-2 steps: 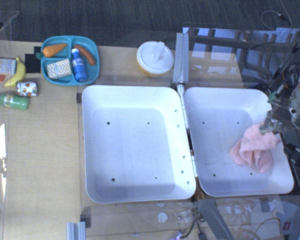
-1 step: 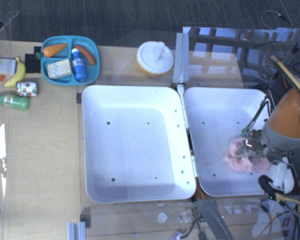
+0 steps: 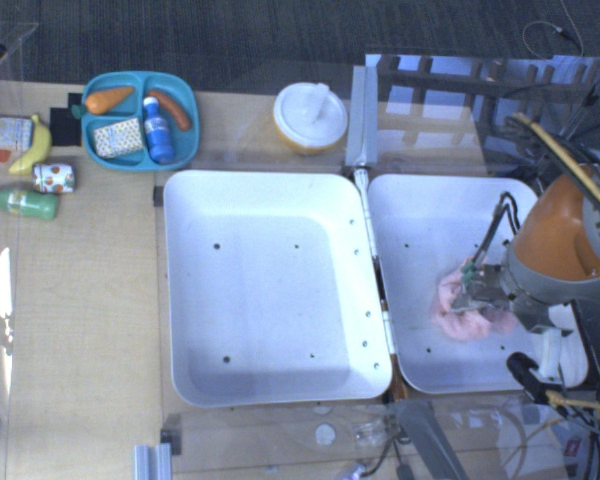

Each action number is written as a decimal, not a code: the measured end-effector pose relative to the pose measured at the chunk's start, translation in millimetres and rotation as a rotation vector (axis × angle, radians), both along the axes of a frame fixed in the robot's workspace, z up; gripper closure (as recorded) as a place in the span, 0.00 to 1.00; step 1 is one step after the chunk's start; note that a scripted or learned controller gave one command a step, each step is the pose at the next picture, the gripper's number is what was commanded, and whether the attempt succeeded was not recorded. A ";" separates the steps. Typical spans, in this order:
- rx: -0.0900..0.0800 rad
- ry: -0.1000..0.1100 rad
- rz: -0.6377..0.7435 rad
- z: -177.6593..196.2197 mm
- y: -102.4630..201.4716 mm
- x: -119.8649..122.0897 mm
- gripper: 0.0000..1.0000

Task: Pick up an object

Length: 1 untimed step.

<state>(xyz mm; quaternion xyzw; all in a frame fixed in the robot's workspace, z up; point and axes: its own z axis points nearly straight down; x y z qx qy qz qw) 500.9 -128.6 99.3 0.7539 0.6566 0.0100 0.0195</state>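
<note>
Down in the right bin [image 3: 420, 268], near its right wall, sat the gripper [image 3: 472, 296], pressed right onto a soft pink object [image 3: 458, 320], maybe a crumpled cloth or plush, too blurred to name further. Could not tell whether the fingers were spread or closed, nor whether anything pink lay between them, as the wrist hid the tips. Above the wrist, an orange band [image 3: 552, 236], bulging large at the view's right, with dark cables looping from it towards the gripper. Just beside, touching along the shared edge, lay the left bin [image 3: 270, 288], white and shallow, dotted with small dark holes. Up on the wooden bench [image 3: 80, 318], behind the left bin, stood a white lidded bowl with a yellow rim [image 3: 310, 116]. Further left, a blue divided plate [image 3: 140, 120], carrying a toy carrot [image 3: 110, 99], a blue bottle [image 3: 158, 128], a reddish sausage-like piece [image 3: 176, 112] and a speckled block [image 3: 116, 138] in separate compartments. At the far left edge, clustered together: a banana [image 3: 36, 146], a small printed can [image 3: 54, 177] on its side, a green bottle [image 3: 22, 203] lying flat and a carton [image 3: 4, 134]
</note>
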 end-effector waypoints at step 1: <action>-0.003 0.008 0.182 -0.3 15.8 26.8 0.00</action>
